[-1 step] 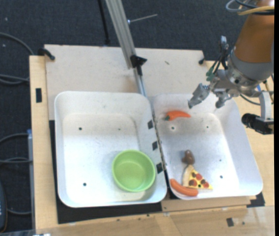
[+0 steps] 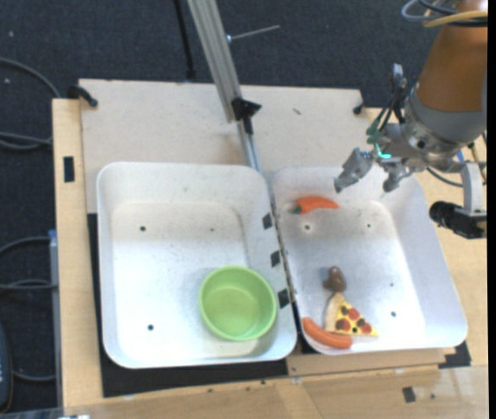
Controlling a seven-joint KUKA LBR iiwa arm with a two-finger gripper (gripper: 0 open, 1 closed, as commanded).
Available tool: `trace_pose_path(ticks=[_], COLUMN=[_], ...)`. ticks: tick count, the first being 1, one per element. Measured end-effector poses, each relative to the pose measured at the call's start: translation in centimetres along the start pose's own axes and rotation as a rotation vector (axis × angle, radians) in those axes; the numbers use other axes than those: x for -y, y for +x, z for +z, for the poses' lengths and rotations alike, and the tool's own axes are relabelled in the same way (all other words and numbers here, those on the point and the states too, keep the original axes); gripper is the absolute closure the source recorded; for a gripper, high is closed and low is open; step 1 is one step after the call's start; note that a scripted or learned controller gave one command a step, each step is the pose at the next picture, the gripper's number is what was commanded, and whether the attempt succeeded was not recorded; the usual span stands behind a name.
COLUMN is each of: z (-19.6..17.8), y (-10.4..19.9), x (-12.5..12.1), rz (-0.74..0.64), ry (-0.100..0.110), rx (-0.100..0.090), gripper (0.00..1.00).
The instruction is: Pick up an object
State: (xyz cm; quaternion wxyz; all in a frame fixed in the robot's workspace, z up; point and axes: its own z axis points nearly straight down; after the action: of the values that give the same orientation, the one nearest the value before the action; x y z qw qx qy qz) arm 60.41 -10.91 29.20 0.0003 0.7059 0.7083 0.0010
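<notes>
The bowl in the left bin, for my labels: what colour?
Light green bowl, in the camera view.

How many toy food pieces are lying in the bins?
3, all in the right bin: an orange carrot near its far edge, a small brown piece in the middle, and a pizza slice at the near edge. The green bowl might hide more.

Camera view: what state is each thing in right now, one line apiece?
gripper: open, holding nothing, above the right bin's far edge
carrot: lying flat, far end of right bin
pizza slice: flat, near edge of right bin
brown piece: loose, mid right bin
green bowl: upright, in left bin
</notes>
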Motion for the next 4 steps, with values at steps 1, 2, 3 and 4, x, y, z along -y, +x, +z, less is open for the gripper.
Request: trace_pose_path(ticks=[1, 2, 3, 4], z=[6.3, 12.2, 16.4, 15.1], y=[-0.5, -1.5, -1.6, -1.6], x=[0.1, 0.6, 1.0, 0.8], rz=[0.005, 0.005, 0.005, 0.009], ry=[0.007, 0.007, 0.005, -0.002], rx=[0.003, 0.003, 0.004, 0.001], gripper=[0.0, 0.0, 0.0, 1.0])
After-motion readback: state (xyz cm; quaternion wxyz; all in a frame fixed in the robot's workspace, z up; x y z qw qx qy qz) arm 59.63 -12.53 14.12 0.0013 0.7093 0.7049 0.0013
